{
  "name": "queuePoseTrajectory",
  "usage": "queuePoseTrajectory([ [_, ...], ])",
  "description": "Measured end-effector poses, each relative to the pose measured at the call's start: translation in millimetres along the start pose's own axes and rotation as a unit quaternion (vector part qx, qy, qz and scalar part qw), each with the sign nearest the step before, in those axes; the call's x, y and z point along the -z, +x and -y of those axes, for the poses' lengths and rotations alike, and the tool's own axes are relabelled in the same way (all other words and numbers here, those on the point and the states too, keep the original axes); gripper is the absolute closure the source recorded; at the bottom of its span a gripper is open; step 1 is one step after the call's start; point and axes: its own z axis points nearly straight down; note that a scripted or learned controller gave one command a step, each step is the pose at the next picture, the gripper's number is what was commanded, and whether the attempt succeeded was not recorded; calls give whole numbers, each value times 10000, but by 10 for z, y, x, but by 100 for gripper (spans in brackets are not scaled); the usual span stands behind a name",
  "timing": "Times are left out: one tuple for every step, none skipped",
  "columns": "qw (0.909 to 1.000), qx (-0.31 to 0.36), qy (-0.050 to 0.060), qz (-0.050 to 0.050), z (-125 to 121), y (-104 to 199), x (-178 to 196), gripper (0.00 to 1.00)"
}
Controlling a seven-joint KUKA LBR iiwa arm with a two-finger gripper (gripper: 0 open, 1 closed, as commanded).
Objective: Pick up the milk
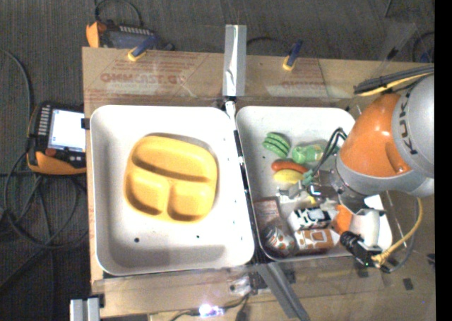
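The milk (313, 215) is a small white carton with black cow patches, lying in the right bin (252, 171) near its front. My gripper (311, 190) hangs over the middle of that bin, just behind the milk, below the orange-banded wrist (374, 150). Nothing can be made out in the gripper.
Around the milk lie an orange-brown box (315, 240), a brown round item (277, 241), a brown packet (267, 209), red and yellow food pieces (287, 171) and green ones (277, 144). A white cup (367, 226) sits at the right. The left bin (106, 242) holds a yellow divided tray (171, 177).
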Motion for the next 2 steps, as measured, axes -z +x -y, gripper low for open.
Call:
queuePoseTrajectory([
  [9972,-747,-60,11,-15,143,-332,0],
  [9965,-831,17,15,-896,320,-369,0],
])
